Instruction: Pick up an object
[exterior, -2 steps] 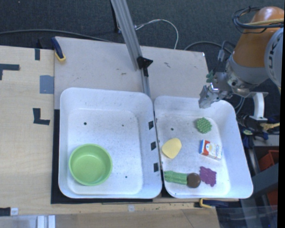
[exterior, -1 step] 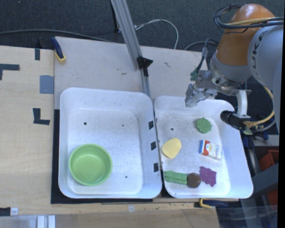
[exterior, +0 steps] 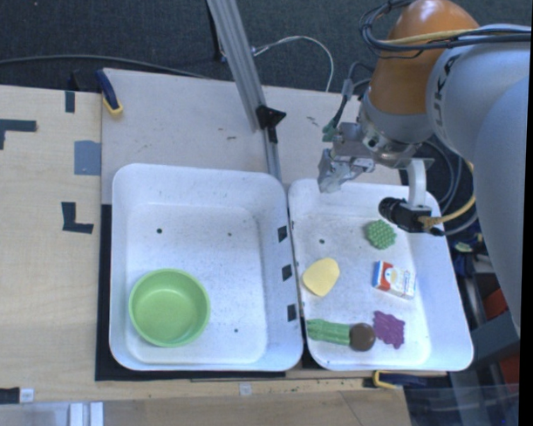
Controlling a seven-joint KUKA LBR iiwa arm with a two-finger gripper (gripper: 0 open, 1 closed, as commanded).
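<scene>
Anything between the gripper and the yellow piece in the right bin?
Nothing visible. The gripper hangs over the right bin's far-left corner; the yellow piece lies nearer the camera on bare bin floor. The green knobbly piece and small carton sit off to its right.

Even, bright overhead light falls across the counter (exterior: 38,243) and washes the left bin (exterior: 197,205) to near pure white, its speckled floor barely holding detail. Shadows are soft and short: a faint one rims the green bowl (exterior: 169,307) inside that bin, and a dark band runs under the bin's near edge. Right of the bin, the arm (exterior: 480,93) looms large, soft and slightly blurred, its orange band (exterior: 421,38) showing a dull sheen. The picture is grainy throughout.
</scene>
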